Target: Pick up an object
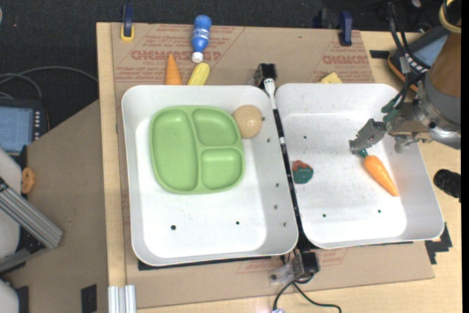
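An orange carrot (382, 174) lies in the right bin (344, 223), towards its right side. My gripper (383, 142) hovers just above the carrot's upper end, fingers spread apart and nothing between them. A small green and red object (302, 172) rests near the right bin's left wall. In the left bin (212, 231) sits a green divided plate (196, 149), with a tan round object (248, 120) at its upper right corner.
Behind the left bin, on the cardboard, lie a blue and white bottle (200, 37), a small orange carrot (172, 71) and a yellow corn piece (198, 73). A yellow scrap (331, 78) sits behind the right bin. Clamps hold the board's far edge.
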Available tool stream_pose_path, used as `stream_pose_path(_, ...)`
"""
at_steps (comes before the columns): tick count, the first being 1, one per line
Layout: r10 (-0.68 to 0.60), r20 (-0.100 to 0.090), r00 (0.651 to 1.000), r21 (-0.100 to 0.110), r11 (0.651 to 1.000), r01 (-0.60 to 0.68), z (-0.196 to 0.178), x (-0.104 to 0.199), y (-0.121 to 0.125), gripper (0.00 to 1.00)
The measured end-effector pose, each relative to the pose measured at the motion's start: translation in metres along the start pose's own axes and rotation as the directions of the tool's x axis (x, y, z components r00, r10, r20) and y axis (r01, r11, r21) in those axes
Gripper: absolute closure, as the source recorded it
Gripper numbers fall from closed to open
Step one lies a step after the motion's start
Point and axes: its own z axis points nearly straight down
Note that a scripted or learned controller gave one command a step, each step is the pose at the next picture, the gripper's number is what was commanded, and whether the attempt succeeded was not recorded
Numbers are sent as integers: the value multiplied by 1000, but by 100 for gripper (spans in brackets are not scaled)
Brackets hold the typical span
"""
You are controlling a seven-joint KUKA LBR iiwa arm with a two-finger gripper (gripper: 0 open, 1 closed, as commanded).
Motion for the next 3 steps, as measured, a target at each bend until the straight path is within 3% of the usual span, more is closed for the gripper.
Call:
stream_pose_path(1,4,0,1000,8,1000,-4,106,-58,44,0)
stream_pose_path(2,2,-3,1000,4,1000,-2,178,-97,41,0)
stream_pose_path(3,2,1,1000,-2,1000,-2,164,-96,42,100)
